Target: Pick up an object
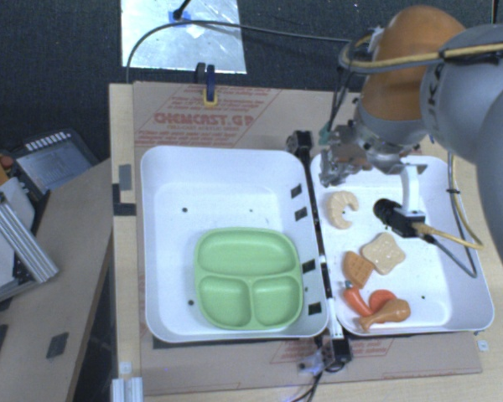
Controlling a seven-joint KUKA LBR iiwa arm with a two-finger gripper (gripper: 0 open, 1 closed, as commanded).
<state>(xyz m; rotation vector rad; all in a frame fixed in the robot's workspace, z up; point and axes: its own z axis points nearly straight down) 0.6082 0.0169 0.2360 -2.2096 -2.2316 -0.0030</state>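
My gripper (pixel 334 174) hangs over the far left part of the right bin (pixel 461 304), just above a pale croissant-shaped toy (pixel 344 208). Nothing shows between its fingers. Nearer the front lie a slice of toast (pixel 383 252), a small waffle piece (pixel 358 268), a red-orange carrot-like toy (pixel 362 299) and a brown drumstick (pixel 386 312).
The left bin (pixel 176 174) holds a green divided plate (pixel 247 276) toward its front. A black divider strip (pixel 312 224) runs between the two bins. The arm's grey and orange body covers the right bin's far right corner.
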